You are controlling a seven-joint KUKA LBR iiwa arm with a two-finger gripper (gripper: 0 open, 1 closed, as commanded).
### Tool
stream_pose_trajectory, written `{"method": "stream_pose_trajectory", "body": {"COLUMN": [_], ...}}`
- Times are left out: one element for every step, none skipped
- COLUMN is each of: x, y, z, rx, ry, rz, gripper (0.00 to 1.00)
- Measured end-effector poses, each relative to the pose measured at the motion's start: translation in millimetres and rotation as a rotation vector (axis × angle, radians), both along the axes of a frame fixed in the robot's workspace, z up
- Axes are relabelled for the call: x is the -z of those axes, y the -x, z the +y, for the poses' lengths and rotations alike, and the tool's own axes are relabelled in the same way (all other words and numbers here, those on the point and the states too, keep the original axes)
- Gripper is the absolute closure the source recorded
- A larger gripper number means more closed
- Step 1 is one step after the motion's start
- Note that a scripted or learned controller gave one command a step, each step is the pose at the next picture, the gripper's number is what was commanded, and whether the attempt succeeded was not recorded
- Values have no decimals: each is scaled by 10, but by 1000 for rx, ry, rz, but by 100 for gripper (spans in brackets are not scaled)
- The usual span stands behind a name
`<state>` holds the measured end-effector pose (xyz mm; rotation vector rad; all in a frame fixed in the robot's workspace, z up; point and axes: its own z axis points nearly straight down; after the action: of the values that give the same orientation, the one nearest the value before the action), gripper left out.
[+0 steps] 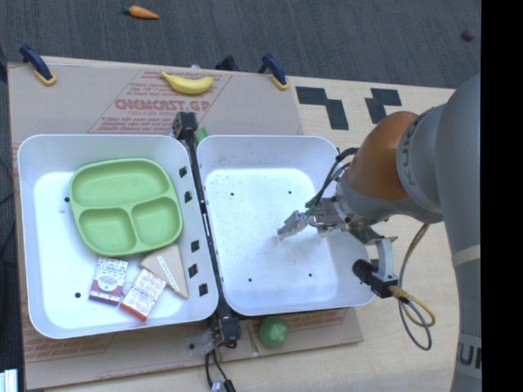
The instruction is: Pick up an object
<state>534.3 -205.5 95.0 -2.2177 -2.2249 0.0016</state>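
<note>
End effector (288,227), seemingly clenched on nothing, hovers over right bin (245,288), green ball (274,331) outside.

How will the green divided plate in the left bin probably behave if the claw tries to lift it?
The green divided plate looks like stiff moulded plastic, so it should probably keep its shape. It seems light. Its wide, flat, smooth-looking form may slip from the claw unless gripped at the raised rim.
</note>
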Motion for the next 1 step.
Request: {"method": "stream_pose_trajectory", "body": {"x": [30], "y": [-581], "z": [-50], "rx": [-1], "ry": [-2], "rz": [0], "gripper": [0]}}
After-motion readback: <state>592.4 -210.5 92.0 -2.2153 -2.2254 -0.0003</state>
